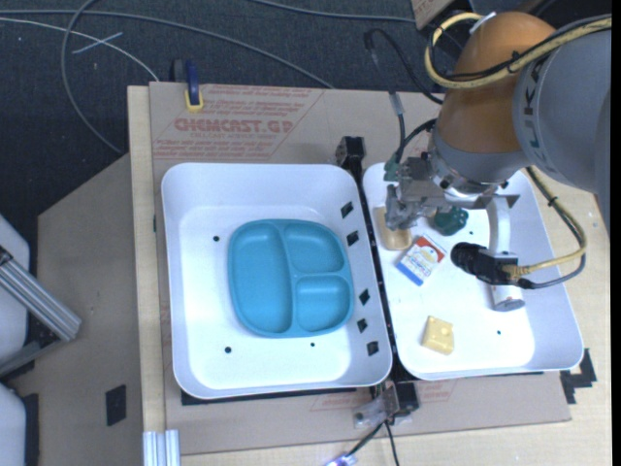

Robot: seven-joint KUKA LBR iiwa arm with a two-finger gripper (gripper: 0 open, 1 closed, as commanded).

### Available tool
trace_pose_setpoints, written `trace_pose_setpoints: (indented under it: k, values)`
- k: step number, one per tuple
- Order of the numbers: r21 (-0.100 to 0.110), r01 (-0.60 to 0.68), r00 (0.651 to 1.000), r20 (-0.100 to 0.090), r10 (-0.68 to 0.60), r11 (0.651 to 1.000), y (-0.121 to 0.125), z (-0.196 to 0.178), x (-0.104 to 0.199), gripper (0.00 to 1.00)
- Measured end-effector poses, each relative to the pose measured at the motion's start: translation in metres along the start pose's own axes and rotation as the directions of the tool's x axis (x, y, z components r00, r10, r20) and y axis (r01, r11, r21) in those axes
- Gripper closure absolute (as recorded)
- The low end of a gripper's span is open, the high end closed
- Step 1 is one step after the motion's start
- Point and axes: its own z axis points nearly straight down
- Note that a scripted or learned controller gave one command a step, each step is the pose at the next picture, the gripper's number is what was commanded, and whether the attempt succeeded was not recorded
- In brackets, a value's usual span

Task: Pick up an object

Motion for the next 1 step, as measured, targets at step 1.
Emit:
trace_pose_setpoints:
  k: [1]
  values:
    - [-0.001,0.0,1.0,-0.001,0.0,1.0,0.0113,-0.0009,0.0596,1.0]
